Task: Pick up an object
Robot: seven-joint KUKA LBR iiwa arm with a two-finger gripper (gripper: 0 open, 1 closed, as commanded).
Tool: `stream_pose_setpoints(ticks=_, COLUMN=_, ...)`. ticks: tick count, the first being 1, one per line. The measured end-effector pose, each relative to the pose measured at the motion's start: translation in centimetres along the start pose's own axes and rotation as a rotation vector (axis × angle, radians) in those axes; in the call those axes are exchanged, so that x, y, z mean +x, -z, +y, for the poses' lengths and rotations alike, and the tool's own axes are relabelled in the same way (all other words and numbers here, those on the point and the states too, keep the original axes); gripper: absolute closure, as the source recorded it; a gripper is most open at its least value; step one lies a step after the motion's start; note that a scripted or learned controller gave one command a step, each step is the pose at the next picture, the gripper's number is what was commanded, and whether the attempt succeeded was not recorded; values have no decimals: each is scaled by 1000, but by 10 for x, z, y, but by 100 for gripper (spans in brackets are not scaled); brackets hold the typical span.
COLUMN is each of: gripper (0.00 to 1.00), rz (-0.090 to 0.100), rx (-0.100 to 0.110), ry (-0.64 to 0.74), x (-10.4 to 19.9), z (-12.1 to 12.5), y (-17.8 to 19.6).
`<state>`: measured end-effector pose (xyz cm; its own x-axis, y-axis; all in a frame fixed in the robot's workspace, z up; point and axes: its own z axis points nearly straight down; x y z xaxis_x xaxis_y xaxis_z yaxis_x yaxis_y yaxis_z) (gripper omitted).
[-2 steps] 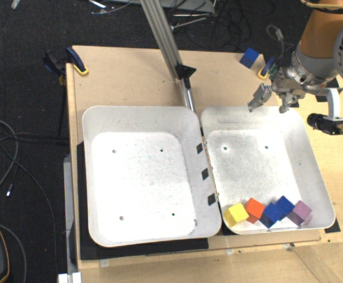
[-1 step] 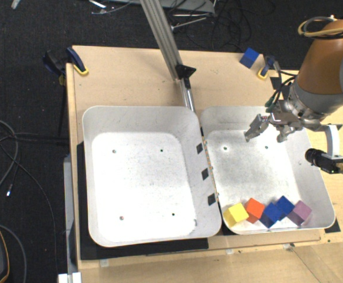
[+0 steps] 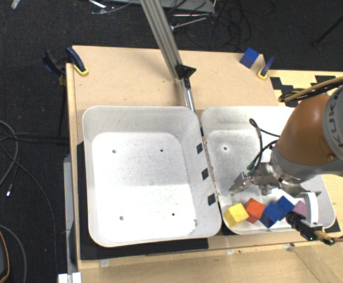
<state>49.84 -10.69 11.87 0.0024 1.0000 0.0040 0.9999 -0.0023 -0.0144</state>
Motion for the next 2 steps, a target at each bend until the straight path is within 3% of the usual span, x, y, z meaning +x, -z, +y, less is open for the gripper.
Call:
stream_pose_setpoints(ticks=1, gripper=0, rz=-4, rx=-28, ry=11, x=41, z=81, y=82)
stream_pose_setpoints(ticks=2, gripper=0, rz=-3, rx=-9, ry=0, x=55, z=1, y=76)
